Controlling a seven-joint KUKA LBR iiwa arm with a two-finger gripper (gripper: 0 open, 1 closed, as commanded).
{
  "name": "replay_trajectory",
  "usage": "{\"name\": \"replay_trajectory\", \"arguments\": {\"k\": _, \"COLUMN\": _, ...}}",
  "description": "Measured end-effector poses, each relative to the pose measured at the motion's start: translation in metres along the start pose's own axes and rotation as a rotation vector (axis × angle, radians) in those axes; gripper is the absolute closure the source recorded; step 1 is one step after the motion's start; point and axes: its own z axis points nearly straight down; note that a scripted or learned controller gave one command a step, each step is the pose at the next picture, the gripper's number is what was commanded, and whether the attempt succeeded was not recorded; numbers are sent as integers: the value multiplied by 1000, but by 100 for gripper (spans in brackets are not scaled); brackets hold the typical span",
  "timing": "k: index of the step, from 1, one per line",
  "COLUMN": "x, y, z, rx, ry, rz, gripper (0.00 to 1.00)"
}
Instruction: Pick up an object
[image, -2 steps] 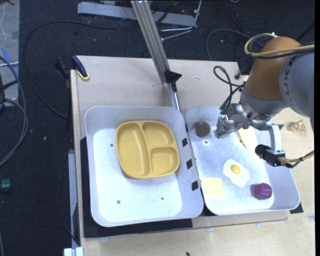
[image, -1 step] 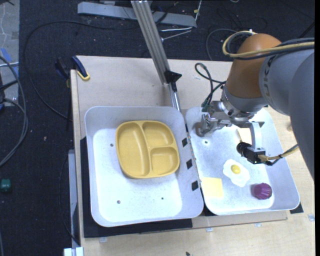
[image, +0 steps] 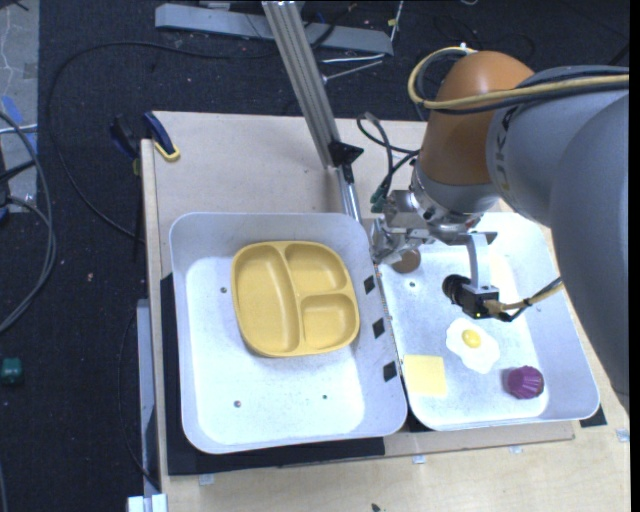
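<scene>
Arm (image: 560, 130) is reaching in from the right, grey with an orange band (image: 478, 80) above the wrist, hanging over the far left corner of the right bin (image: 560, 400). Gripper (image: 400, 245) is sitting low at that corner, right by the wall between the two bins. Small brown round thing (image: 405, 262) is lying just under and beside the gripper; can't tell if it is touching. Whether the gripper is gripping anything: can't tell, too blurred and hidden by the wrist.

Right bin is also holding a fried egg toy (image: 472, 343) near the middle, a yellow cheese slice (image: 425, 375) just left of the egg toward the near edge, and a purple lump (image: 523, 381) near the right front corner. All three are lying apart from each other and well apart from the gripper. Black cable end (image: 470, 295) is dangling over the bin just beyond the egg.

Left bin (image: 200, 400) is holding a yellow divided plate (image: 295, 298), lying flat in its far half. Both bins are sitting on the desk (image: 240, 165).
</scene>
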Motion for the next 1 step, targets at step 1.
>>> {"name": "replay_trajectory", "arguments": {"k": 1, "x": 54, "y": 12, "z": -16, "rx": -1, "ry": 1, "rz": -2, "gripper": 100}}
